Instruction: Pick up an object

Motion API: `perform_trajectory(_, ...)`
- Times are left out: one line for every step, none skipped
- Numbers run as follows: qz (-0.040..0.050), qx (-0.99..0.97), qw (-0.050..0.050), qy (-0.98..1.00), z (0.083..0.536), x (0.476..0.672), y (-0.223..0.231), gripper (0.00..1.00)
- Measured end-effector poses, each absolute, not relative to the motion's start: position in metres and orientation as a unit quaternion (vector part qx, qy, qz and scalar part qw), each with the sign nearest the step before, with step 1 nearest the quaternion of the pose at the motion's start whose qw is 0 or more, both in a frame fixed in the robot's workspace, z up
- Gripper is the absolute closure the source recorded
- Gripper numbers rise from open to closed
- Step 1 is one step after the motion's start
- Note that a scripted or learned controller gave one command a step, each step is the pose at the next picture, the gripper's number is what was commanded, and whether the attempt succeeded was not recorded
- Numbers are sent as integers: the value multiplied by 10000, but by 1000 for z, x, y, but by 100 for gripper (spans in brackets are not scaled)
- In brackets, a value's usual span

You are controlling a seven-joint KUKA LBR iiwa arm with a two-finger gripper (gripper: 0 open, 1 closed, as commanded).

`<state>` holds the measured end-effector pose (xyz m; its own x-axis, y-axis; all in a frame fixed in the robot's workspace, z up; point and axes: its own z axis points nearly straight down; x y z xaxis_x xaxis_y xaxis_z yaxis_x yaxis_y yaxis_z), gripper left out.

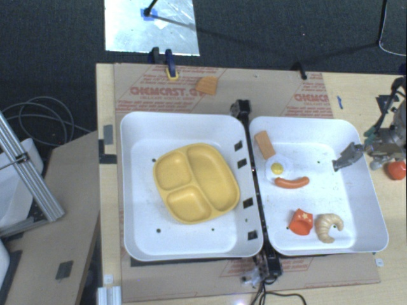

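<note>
The right bin [365,189] holds several toy foods: a tan bread block [264,145], a fried egg [277,168], an orange sausage [292,182], a red piece with a pale spot [301,222] and a beige croissant [329,226]. My gripper [346,156] reaches in from the right and hangs over the right bin's upper right part, right of the sausage and apart from every item. Nothing shows held in it.
The left bin [137,170] carries a yellow divided plate [196,182]. A tan block [206,85] lies on the cardboard behind the bins. A red object [396,169] sits outside the right bin by the arm. Black clips line the divider between the bins.
</note>
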<state>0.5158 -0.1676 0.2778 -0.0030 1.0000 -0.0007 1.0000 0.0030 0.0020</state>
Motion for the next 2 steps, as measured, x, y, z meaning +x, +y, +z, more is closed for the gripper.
perform_trajectory(-5,7061,-28,7081,199,485,-129,0)
perform_trajectory(6,7066,10,7076,95,487,-155,0)
